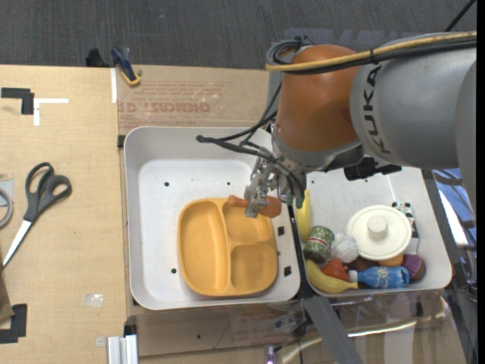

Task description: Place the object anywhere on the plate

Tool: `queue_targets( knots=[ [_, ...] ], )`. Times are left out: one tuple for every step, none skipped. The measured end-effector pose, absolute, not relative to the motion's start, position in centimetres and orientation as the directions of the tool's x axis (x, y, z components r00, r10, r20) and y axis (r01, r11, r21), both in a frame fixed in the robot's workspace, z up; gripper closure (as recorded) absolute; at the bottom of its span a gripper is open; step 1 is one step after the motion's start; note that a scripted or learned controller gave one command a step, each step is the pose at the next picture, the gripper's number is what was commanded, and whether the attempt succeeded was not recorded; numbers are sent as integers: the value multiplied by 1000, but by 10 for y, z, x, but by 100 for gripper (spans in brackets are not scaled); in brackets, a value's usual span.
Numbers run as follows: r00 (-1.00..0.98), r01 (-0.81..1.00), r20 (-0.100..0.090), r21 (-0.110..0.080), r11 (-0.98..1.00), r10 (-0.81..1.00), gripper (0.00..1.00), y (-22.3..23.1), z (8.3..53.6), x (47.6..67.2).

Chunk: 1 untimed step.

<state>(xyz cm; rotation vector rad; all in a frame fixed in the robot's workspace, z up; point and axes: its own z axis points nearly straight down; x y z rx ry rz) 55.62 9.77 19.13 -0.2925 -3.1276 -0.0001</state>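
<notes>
Nearly done: the claw [260, 200] grips an orange object [258, 205] over the plate's [203, 256] rim, release remaining.

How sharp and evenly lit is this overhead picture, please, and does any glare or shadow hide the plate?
Camera view: lighting is soft and even; the yellow divided plastic plate is sharp and free of glare; the metal pincer looks slightly blurred above the plate's top rim; only faint shadows lie along the left shallow white bin's walls.
</notes>
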Motion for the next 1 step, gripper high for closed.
queue_targets(
  knots=[
    [-983,186,0,0,983,186,0,97,191,556]
  ],
)
